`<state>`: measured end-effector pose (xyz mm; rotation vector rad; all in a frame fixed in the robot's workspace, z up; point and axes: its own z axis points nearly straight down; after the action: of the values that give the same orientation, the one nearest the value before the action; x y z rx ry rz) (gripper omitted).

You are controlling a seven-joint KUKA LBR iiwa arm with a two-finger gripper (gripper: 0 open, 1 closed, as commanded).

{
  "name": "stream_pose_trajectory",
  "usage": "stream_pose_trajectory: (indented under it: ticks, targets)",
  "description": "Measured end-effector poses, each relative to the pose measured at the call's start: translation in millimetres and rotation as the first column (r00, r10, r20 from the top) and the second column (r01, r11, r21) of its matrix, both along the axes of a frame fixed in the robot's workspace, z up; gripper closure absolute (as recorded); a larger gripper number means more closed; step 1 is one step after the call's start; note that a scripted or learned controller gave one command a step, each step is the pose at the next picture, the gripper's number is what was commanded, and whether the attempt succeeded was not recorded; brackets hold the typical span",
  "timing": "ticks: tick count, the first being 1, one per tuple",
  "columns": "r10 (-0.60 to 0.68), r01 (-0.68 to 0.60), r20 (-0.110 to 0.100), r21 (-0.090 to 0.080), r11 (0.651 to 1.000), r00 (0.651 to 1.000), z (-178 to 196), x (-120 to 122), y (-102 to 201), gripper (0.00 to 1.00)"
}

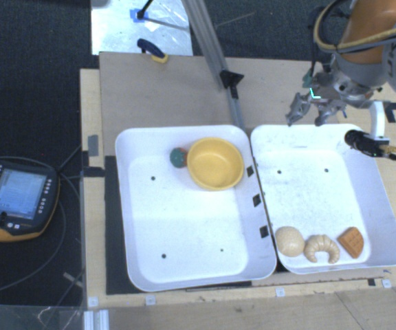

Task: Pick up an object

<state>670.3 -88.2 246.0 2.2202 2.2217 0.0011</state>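
Your gripper (309, 114) hangs above the far edge of the right bin (373, 184), over the bench (267, 88); its jaws stand apart with nothing between them. In that bin's near end you have three items in a row: a pale round bun (289, 241), a croissant (322, 247) just beside it, and an orange waffle-like piece (352, 241). The left bin (184, 253) carries a yellow bowl (215, 163) at its far side, with a small green object (178, 157) touching the bowl's left rim.
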Motion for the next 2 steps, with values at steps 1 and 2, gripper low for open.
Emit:
stream_pose_trajectory:
  ticks: [1,2]
  targets:
    - [0.000,0.000,0.000,0.000,1.000,1.000,0.0,0.0,0.0,0.00]
    - [0.001,-0.001,-0.005,0.000,1.000,1.000,-55.7,-0.8,9.8,0.00]
